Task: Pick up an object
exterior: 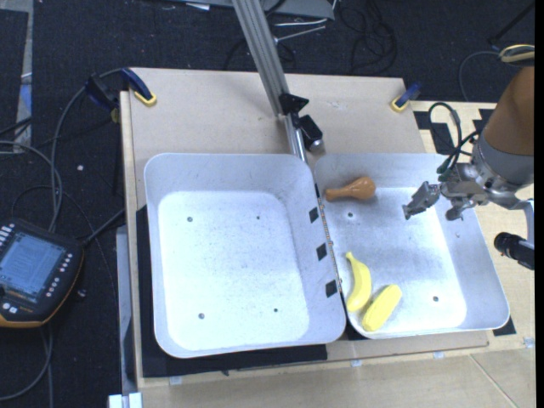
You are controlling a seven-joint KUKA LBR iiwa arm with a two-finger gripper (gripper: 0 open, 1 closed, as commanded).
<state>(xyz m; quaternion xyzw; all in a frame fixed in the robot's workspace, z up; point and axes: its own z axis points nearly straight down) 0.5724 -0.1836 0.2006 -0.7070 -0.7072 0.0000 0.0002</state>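
Right bin (pixel 476 279): you see three things in it, toward its left side.
Wooden piece (pixel 350 190): it lies near the far edge; its long axis runs left to right, the thick round end points right, the thin end points to the divider.
Banana (pixel 358 280): it lies by the left wall, curved, its long axis runs far to near.
Yellow block (pixel 382 307): it touches the banana's near end; it is tilted, its upper end points to far right.
End effector (pixel 435 202): it hangs above the right bin, well apart from all three things; its fingers are spread and grasp nothing.
Left bin (pixel 161 228): it sits beside the right one on the surface (pixel 221 117).
Writing: you can read none on these things.
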